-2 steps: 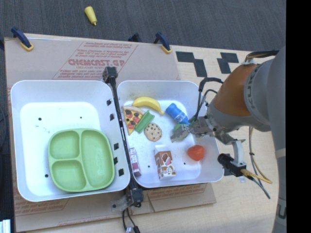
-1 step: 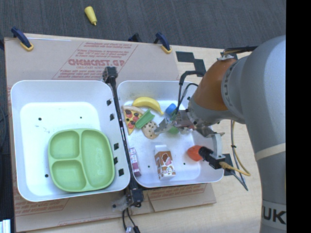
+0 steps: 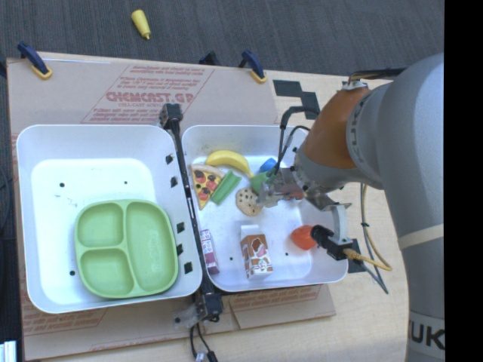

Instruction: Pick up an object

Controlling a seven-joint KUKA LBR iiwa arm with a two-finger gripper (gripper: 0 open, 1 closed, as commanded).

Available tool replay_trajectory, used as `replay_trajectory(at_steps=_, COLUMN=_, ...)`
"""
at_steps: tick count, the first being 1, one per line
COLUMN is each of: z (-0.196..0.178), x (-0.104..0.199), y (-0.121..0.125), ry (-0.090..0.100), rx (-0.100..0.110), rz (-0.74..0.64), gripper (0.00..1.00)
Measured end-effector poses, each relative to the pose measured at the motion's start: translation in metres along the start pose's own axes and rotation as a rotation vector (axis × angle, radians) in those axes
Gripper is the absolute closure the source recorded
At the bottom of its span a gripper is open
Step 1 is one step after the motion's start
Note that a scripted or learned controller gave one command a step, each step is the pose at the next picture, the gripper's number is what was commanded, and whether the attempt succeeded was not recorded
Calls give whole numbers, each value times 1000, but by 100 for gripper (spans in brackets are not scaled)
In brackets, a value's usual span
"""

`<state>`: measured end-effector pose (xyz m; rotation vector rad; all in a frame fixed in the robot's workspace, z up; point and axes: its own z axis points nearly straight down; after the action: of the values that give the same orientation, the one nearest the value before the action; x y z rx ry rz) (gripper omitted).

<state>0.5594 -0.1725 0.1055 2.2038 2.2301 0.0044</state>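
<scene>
The gripper (image 3: 269,191) is lowered into the right bin (image 3: 226,277), close to that bin's centre. Whether it is released, clenched, or grasping an item cannot be told, because the wrist body and cabling cover it from above.

Items in the right bin, located relative to the gripper:
- Cookie (image 3: 247,200): just beside the gripper, on its left, near or touching it.
- Blue item (image 3: 266,167): directly behind the gripper, partly covered by it.
- Green block (image 3: 225,188): left of the gripper, beyond the cookie, lying at a slant.
- Banana (image 3: 229,160): behind and left of the gripper, near the far wall.
- Pizza slice (image 3: 204,183): further left, touching the green block.
- Orange-red item (image 3: 303,237): in front and to the right of the gripper, partly covered by a black fitting.
- Milk carton (image 3: 256,256): in front of the gripper, near the front wall, apart from it.
- Small purple item (image 3: 208,251): in front and well to the left, against the bin's left wall.

The left bin (image 3: 45,157), well to the left of the gripper, holds a green divided plate (image 3: 126,248)
</scene>
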Motion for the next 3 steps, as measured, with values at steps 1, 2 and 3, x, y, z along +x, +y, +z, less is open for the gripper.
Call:
replay_trajectory(at_steps=1, z=0, x=0, y=0, ry=0, rx=0, rz=0, gripper=0)
replay_trajectory(at_steps=2, z=14, x=41, y=2, ry=3, rx=11, rz=4, gripper=0)
replay_trajectory(at_steps=3, z=4, x=41, y=2, ry=4, rx=12, rz=1, gripper=100)
